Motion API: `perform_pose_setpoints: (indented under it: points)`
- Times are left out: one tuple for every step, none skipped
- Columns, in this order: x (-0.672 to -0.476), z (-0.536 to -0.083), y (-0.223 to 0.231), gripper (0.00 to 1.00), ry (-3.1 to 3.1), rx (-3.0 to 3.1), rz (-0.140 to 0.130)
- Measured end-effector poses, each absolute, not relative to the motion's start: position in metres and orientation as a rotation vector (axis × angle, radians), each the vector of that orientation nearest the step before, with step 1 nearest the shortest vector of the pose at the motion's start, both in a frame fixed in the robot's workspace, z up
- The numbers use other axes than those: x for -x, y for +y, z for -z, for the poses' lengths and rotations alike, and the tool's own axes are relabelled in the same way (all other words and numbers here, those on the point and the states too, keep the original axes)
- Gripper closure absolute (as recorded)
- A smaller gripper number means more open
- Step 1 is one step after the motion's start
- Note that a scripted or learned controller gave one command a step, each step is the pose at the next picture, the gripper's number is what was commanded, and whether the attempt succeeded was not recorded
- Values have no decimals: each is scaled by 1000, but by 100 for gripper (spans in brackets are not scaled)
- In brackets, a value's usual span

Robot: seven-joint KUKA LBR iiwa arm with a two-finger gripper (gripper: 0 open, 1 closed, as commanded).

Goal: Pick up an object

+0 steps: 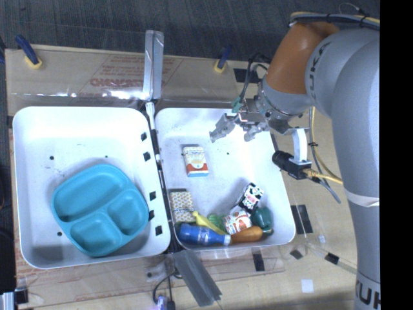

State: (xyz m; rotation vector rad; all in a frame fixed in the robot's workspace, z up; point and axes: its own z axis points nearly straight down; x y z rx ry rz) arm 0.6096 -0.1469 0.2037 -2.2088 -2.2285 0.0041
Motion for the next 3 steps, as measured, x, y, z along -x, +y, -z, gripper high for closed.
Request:
perform_pose_setpoints:
  points:
    - [-603,-91,-122,0,-2475,1931,-2]
    - [-603,-101,-122,100,-2479,1927,-3]
    - [-606,-192,-35,100,-2392,2034,-2]
